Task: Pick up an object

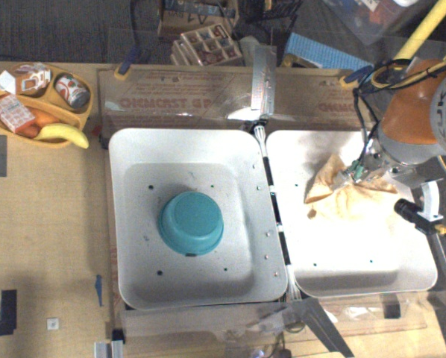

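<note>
A crumpled tan cloth-like object [333, 185] lies in the upper middle of the right bin [357, 263]. The arm comes in from the right with its orange band [411, 116] above the wrist. My gripper [361, 171] is low over the right part of the tan object, at or very near its surface. The arm's body covers where they meet. A teal bowl [192, 222] sits upside down in the middle of the left bin [133, 162], far from the gripper.
The ridge where the two bins meet [271, 200] runs down the centre. Off the bench's far left corner stands a yellow dish [36, 114] with a banana and snacks. Cables hang beside the arm at the upper right.
</note>
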Action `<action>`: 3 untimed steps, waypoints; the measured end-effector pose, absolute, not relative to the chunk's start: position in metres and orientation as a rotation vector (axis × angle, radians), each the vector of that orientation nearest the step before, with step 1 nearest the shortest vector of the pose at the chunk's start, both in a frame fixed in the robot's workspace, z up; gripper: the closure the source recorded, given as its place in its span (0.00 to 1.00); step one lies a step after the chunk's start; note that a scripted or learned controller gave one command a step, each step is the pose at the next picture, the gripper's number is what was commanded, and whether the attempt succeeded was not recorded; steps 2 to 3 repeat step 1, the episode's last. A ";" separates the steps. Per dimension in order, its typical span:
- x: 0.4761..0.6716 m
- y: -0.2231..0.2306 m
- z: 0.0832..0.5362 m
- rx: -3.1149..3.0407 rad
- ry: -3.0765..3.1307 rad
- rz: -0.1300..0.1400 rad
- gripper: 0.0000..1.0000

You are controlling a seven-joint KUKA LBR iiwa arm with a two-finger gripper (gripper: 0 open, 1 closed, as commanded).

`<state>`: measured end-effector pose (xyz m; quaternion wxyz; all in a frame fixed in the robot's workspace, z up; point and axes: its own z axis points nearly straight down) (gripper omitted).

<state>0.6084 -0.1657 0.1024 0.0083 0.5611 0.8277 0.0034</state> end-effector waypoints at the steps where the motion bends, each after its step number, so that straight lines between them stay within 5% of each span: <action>1: 0.649 -0.102 0.219 1.795 2.574 0.000 1.00; 3: 0.649 -0.102 0.219 1.795 2.574 0.000 1.00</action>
